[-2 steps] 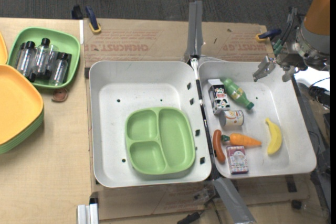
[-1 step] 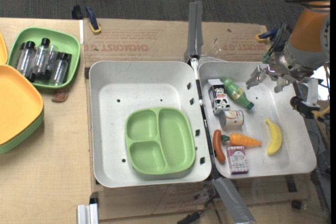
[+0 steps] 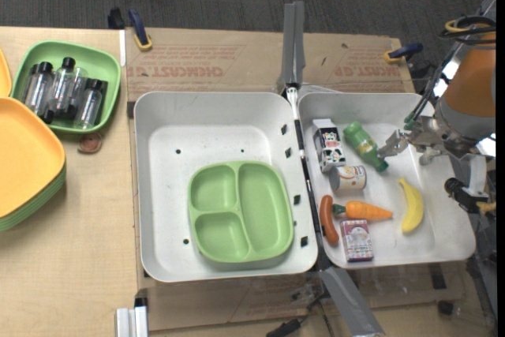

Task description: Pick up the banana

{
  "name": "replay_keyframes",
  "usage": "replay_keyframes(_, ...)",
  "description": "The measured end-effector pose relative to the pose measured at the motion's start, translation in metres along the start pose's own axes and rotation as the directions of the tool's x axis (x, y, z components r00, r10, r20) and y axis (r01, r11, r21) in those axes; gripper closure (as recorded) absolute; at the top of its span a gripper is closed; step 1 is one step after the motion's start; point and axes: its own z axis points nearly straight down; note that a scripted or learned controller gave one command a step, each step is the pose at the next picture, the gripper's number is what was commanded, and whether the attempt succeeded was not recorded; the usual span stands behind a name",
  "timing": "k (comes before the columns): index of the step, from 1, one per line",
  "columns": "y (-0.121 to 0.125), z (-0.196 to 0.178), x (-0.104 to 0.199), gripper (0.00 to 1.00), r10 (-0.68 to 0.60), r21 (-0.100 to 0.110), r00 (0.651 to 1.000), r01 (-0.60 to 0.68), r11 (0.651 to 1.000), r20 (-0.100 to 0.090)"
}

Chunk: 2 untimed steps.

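A view from above shows two shallow white bins side by side on a bench. The banana lies in the right bin, near its right wall, lengthways and slightly curved, flat on the bin floor with bare white around it, so it looks reachable from above. The grey arm with its orange band reaches in from the right, and the gripper hangs over the upper right part of that bin, above the banana and apart from it; nothing sits between its fingers, and whether they are spread or closed cannot be made out at this size.

Left of the banana, a carrot points its tip toward it, close but not touching. Further left lie a red sausage-like toy, a small pink box, a tin can, a printed carton and a green bottle. The bottle rests just beside the gripper and, in my judgement, is the likeliest thing to be bumped.

The left bin holds a green divided tray. Off to the left, on the bench, sit a green dish of small bottles and a stack of orange plates
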Motion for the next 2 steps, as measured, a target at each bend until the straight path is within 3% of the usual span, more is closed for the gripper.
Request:
replay_keyframes(1, 0.0, -0.008, -0.001, 1.0, 0.004, 0.002, 1.0, -0.004, 1.0, 0.0)
replay_keyframes(2, 0.03, -0.092, 0.069, 1.0, -0.174, 0.017, 0.985, 0.174, 0.985, -0.005)
